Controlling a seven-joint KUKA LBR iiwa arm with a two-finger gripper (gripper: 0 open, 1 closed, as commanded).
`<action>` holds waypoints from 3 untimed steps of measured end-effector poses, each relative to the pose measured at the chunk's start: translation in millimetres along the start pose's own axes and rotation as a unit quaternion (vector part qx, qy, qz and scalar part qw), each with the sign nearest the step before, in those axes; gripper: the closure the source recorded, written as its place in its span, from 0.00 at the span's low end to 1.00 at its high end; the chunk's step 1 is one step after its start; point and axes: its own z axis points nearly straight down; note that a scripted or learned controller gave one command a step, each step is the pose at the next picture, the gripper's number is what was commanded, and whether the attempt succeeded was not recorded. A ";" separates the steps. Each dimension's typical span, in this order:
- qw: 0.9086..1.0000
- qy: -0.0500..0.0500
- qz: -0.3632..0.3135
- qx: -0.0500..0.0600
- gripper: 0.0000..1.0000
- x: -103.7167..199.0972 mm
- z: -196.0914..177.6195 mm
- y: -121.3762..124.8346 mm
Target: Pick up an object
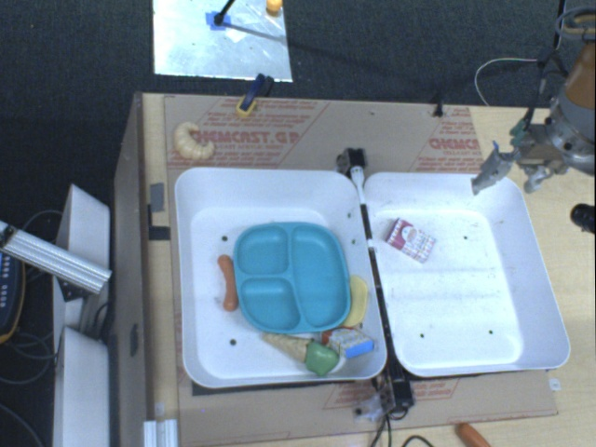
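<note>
You saw two white bins side by side: the left bin (200,250) and the right bin (484,324). The left one held a blue divided tray (289,276), with a sausage (227,282) beside it and small toy foods (331,347) at its near edge. In the right bin, a small red-and-white packet (410,239) lay apart. The gripper (513,173) hung over that bin's far right corner, prongs spread, nothing between them.

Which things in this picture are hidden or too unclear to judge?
- Gripper, camera view: blurred, small; nothing visible between its fingers.
- Yellow item: partly hidden under the blue tray.
- Items in the left bin's front corner: piled, overlapping.
- Red-white packet: print too small.
</note>
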 end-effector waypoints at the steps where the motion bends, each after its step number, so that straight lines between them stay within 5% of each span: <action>1: 1.000 0.001 -0.001 0.002 0.00 69.3 109.9 4.5; 2: 1.000 0.001 0.001 -0.003 0.00 70.5 178.8 0.6; 3: 1.000 0.000 0.000 -0.007 0.00 28.7 180.1 57.6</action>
